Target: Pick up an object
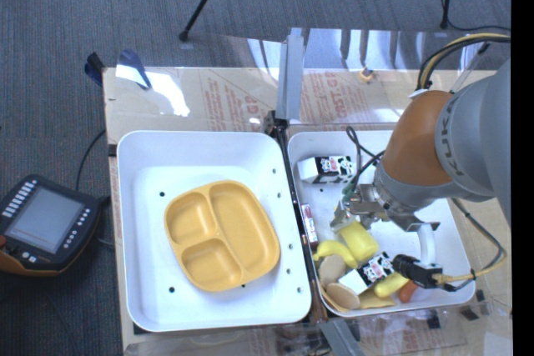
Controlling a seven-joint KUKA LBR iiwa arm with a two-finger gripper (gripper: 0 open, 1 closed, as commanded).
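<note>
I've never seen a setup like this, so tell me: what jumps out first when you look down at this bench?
Probably the big yellow divided plate, lying alone in the left white bin. Next, the grey arm with its orange band reaching in from the right, its gripper low over a clutter of small things in the right bin: a yellow block, a banana and cow-patterned cartons.

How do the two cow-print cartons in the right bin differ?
The upper carton lies alone on bare bin floor near the far wall; the lower carton is wedged in the pile of toy food at the near end. The upper one lies level across the view; the lower one sits at a slant, partly covered by yellow pieces. Both are white with black patches.
</note>
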